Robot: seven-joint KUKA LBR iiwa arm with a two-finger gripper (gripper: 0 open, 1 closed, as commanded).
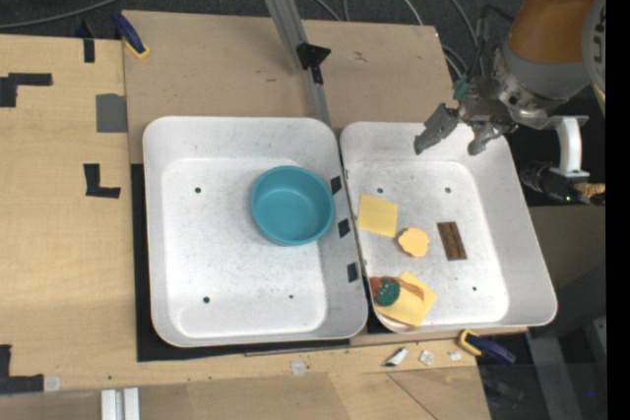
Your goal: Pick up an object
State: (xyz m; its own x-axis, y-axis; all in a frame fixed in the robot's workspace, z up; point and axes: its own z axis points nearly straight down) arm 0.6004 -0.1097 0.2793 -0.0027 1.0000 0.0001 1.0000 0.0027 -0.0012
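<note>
Camera view: gripper (455, 135) hangs above the right bin's (492, 202) far edge, fingers spread, nothing between them. On that bin's floor lie a yellow square (377, 214), yellow disc (413, 242) and brown bar (451, 240). All probably light, stiff, flat; best pinched across opposite edges. Blue bowl (290, 204) sits in the left bin (187, 211).

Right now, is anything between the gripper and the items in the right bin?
Nothing visible. The gripper, fingers apart, hangs over the far edge of the right bin. Bare bin floor lies between it and the yellow square, yellow round piece and brown bar.
</note>
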